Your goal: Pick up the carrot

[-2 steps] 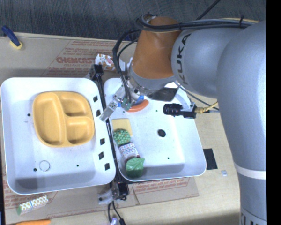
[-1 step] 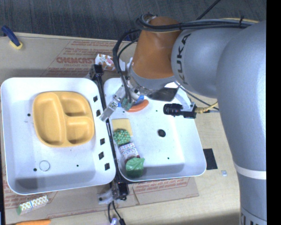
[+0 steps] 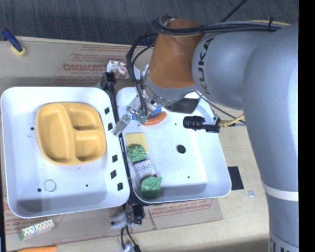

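Observation:
The carrot point(image 3: 157, 118) is an orange piece lying at the far end of the right bin point(image 3: 210, 161), partly covered by the wrist. My gripper point(image 3: 138, 114) hangs right over the carrot's left end, close to the wall between the two bins. The grey arm with its orange band point(image 3: 173, 51) hides most of the gripper from above. Nothing can be seen lifted off the bin floor.
Along the right bin's left side lie a yellow block point(image 3: 136, 138), a green bumpy ball point(image 3: 136, 151), a red-and-white packet point(image 3: 144, 168) and a green item point(image 3: 151, 186). The left bin point(image 3: 21, 193) holds a yellow divided plate point(image 3: 71, 132).

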`<act>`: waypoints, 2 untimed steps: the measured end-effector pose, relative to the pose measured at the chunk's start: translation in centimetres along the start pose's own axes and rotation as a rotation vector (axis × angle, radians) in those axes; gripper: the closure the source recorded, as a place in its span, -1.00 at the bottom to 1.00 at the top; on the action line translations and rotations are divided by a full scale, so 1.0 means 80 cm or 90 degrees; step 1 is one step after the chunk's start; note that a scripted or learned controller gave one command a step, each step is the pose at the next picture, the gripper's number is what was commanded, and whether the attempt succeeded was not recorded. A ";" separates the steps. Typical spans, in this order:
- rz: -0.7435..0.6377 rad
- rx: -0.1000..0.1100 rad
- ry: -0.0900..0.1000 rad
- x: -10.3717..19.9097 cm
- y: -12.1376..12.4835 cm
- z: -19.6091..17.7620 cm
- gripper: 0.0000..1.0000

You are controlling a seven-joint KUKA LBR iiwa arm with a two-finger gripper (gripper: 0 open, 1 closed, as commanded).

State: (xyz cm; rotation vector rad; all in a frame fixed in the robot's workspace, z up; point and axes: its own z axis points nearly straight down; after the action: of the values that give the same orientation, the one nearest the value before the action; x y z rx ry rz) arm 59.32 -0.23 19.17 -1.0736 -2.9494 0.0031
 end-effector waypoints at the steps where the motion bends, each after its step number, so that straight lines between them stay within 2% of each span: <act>1: 0.000 0.000 0.000 0.000 0.000 0.000 -1.00; 2: 0.000 0.000 0.000 0.000 0.000 0.000 -1.00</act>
State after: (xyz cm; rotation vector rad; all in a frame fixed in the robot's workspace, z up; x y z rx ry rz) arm 59.32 -0.23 19.17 -1.0736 -2.9494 0.0031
